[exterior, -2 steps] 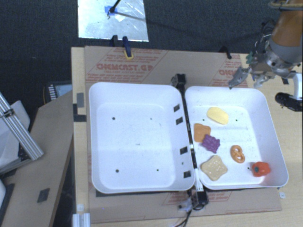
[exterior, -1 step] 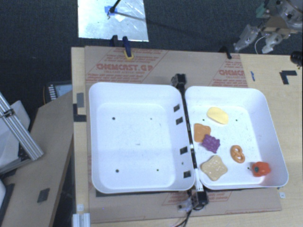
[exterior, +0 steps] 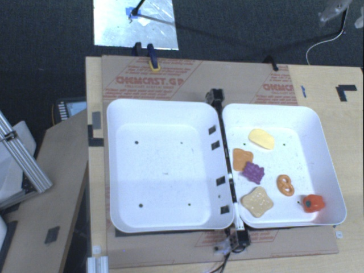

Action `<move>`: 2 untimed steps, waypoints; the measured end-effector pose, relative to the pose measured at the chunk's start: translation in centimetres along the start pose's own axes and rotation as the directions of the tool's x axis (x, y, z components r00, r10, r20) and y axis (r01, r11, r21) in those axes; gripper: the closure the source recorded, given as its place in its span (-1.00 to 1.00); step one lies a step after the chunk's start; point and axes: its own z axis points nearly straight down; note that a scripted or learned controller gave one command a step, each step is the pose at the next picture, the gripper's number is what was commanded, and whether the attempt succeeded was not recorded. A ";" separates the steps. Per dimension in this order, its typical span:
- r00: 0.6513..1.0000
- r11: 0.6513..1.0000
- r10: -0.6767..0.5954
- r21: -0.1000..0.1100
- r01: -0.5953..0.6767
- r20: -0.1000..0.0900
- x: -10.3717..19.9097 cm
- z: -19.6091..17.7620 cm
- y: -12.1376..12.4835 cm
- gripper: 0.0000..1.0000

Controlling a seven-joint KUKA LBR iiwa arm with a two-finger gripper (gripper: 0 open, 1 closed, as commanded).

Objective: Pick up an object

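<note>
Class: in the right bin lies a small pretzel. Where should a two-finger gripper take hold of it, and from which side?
Probably from straight above, fingers closing across the narrow width of the pretzel. It lies flat on the floor of the right bin, so there is no side to get under. It stands apart from the purple piece and the red piece, leaving room for the fingers.

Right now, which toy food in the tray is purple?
The bumpy grape bunch in the right tray. The others are yellow, orange, tan or red.
</note>
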 end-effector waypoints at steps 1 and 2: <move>1.000 1.000 -0.005 0.012 0.005 -0.003 0.1 -0.2 0.1 1.00; 1.000 1.000 -0.007 0.018 0.007 -0.008 8.4 1.0 -1.6 1.00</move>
